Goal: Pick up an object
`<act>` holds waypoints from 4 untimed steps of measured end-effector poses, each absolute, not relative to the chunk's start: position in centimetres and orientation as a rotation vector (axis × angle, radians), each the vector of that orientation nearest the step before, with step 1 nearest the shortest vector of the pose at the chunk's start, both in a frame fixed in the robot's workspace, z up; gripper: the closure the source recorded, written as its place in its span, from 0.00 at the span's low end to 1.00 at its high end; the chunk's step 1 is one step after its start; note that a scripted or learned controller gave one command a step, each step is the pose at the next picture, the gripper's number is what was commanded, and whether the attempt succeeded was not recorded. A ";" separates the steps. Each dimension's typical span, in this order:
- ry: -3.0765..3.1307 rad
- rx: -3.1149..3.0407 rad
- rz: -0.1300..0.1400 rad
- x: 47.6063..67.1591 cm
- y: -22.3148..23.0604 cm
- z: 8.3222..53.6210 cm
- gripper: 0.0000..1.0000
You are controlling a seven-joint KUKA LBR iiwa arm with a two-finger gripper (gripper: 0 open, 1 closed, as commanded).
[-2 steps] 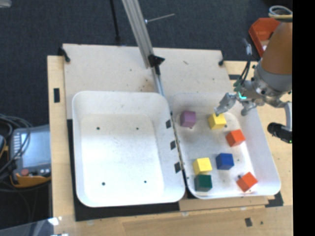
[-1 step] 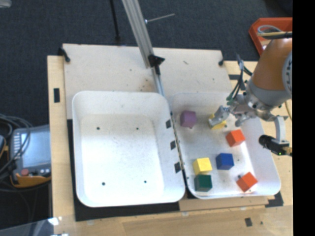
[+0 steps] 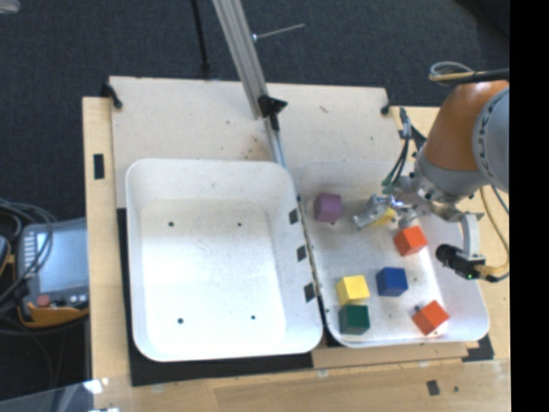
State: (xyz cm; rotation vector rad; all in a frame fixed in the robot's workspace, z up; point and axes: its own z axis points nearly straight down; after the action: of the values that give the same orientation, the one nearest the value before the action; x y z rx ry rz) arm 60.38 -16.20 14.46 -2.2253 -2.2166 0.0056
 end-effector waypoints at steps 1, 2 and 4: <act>-2.221 -2.228 0.001 60.5 -16.3 9.6 0.00; -2.214 -2.236 -0.005 60.5 -16.4 10.9 1.00; -2.231 -2.224 -0.007 62.2 -17.2 23.2 1.00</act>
State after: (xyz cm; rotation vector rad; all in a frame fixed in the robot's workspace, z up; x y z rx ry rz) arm 62.17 -17.20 23.22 -2.2236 -2.2311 -0.0068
